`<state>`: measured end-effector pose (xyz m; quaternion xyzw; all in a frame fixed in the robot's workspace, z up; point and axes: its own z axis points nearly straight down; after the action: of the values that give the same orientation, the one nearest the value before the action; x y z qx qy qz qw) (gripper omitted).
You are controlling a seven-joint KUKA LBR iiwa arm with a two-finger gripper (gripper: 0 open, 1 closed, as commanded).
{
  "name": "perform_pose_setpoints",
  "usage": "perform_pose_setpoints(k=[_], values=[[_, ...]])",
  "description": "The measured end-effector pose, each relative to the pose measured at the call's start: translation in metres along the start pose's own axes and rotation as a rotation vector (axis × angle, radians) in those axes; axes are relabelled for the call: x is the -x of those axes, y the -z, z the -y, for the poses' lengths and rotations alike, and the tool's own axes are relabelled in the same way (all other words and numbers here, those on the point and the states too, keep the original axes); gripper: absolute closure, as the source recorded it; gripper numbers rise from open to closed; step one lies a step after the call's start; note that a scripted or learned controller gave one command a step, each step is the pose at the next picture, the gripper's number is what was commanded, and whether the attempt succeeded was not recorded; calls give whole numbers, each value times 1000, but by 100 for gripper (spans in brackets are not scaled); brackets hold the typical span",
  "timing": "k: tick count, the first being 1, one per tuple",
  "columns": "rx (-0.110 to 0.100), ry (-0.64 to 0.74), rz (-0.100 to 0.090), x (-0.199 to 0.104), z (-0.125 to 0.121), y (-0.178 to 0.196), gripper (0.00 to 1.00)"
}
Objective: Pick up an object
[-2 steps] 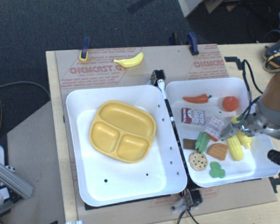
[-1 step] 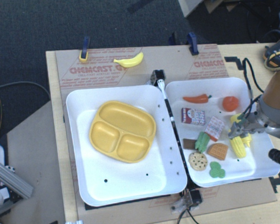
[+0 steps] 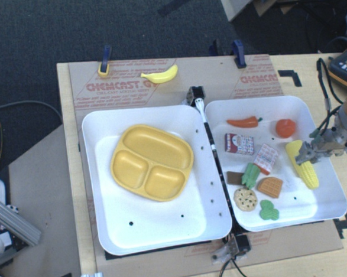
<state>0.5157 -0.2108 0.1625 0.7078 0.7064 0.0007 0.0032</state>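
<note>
My gripper (image 3: 309, 154) reaches in from the right and hangs low over the right bin (image 3: 321, 210), at its right side. It sits right at the upper part of a yellow corn cob (image 3: 308, 173), which lies lengthwise along the bin's right wall. I cannot tell whether it touches the cob. To the left of the gripper lie a red tomato (image 3: 285, 128), a red chili pepper (image 3: 243, 122), a red and white carton (image 3: 239, 143) and a small wrapped packet (image 3: 266, 157).
Lower in the right bin lie a green piece (image 3: 251, 174), a cookie (image 3: 245, 199), an orange waffle (image 3: 270, 187) and a green floret (image 3: 268, 210). The left bin (image 3: 108, 228) holds a yellow divided plate (image 3: 152, 162). A banana (image 3: 161, 75) rests on the bench behind.
</note>
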Motion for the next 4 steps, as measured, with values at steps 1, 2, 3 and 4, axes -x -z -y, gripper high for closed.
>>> perform_pose_setpoints(k=[1, 2, 3, 4], values=[[0, 3, 0, 6, -7, 60, 100], [-3, 3, -2, 6, -8, 62, 100], [-7, 6, -5, -45, -25, 52, 100], [-2, 9, -4, -100, -48, 64, 100]])
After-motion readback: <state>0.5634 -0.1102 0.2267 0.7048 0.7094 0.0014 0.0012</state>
